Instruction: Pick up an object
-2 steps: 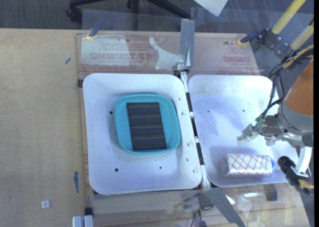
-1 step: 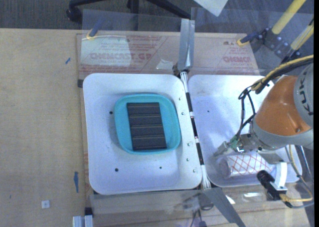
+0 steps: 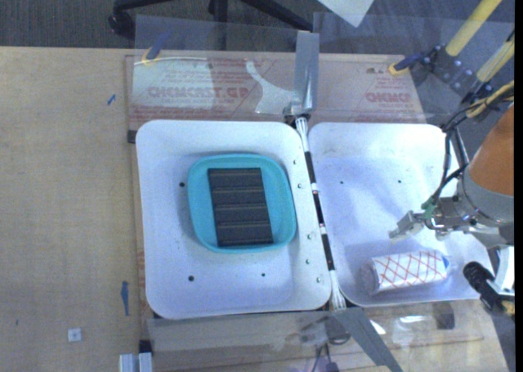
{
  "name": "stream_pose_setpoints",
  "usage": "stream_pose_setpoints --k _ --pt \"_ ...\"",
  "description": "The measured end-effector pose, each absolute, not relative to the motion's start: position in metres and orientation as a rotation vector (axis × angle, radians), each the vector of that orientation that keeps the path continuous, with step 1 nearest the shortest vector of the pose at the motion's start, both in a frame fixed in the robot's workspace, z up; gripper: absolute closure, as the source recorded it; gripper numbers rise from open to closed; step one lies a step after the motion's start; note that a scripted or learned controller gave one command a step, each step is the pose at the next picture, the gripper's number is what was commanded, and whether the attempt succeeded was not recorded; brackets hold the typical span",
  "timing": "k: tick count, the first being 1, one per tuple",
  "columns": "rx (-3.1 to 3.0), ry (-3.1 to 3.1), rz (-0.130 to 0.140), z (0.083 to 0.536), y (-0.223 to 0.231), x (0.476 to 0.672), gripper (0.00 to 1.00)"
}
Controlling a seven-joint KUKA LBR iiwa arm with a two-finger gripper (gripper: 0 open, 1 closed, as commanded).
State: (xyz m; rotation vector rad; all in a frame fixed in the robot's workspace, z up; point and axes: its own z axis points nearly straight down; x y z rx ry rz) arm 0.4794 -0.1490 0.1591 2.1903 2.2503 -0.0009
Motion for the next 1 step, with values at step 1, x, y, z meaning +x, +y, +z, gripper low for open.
stream_pose_setpoints --k 1 --pt "1.987 2.436 -0.001 0.0952 -0.1100 0.4790 0.00"
